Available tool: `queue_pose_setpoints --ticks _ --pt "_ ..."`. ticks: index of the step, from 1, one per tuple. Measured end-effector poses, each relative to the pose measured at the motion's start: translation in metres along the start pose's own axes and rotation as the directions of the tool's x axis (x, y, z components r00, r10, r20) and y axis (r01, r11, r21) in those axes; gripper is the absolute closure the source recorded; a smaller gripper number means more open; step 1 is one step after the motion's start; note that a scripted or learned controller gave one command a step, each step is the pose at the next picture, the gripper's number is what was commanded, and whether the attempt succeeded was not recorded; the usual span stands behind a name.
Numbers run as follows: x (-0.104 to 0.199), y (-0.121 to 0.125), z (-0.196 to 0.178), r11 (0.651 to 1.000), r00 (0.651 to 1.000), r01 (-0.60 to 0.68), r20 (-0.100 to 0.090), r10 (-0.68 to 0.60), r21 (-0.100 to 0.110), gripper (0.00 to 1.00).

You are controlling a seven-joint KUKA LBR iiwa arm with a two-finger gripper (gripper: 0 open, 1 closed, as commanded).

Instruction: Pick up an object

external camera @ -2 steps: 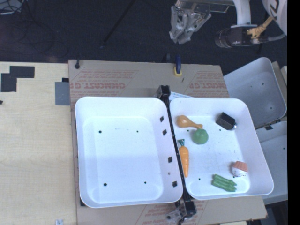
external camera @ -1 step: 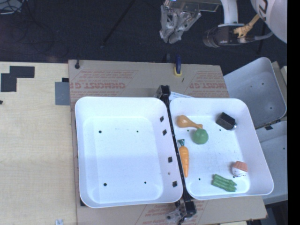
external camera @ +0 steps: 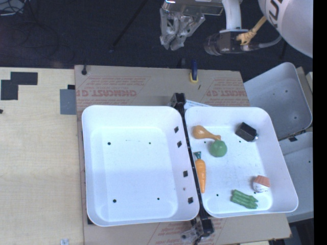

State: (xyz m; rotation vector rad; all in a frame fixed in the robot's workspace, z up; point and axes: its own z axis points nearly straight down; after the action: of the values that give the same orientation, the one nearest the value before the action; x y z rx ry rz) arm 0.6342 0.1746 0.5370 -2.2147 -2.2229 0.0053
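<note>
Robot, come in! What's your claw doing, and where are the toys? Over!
Gripper up high behind the bins, holding nothing. Carrot, green ball, black block in right bin. Nothing in the way.

Red print on the cardboard sheet under the bins reads approx. "CHEMCAST GP", upside down from this view & repeated twice along the back edge (letters small, so spelling unsure), plus part of dark lettering, maybe "UK", on the arm at top right.
</note>
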Motion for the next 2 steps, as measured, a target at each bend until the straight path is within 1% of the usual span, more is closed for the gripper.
queue_pose_setpoints --ticks 1,2 --pt "0.0147 0.0104 0.0004 1.0 1.0 -0.002 0.002 0.002 -0.001 1.0" --pt "0.0193 0.0102 0.0001 1.0 1.0 -0.003 0.002 0.003 -0.002 1.0"
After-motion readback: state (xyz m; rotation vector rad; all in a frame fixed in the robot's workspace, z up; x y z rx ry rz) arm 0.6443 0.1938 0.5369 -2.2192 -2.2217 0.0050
